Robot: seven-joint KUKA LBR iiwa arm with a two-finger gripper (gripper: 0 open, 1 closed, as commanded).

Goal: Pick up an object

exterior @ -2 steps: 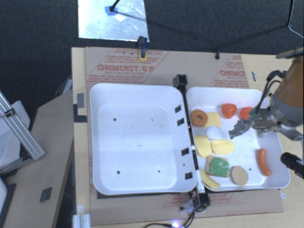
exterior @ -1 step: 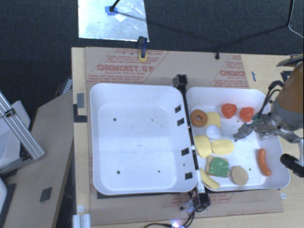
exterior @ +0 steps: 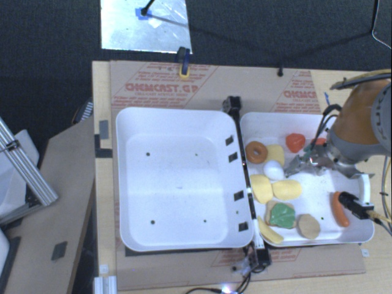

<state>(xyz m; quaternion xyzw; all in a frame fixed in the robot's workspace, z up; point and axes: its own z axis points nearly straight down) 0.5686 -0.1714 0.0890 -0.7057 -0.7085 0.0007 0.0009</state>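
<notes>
Partly, arm [exterior: 361, 124] hides right bin [exterior: 355, 234] corner.

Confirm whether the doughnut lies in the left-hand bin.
No; the doughnut lies in the right bin, near the divider, beside the other toy foods.

Both bins [exterior: 177, 124] are white. The right one holds a brown doughnut [exterior: 256, 152], a red piece [exterior: 295, 141], a white egg [exterior: 273, 172], yellow pieces [exterior: 286, 190], a green piece [exterior: 282, 215], a tan disc [exterior: 309, 226] and an orange sausage [exterior: 340, 209]. The arm [exterior: 361, 118] is grey and orange.
</notes>
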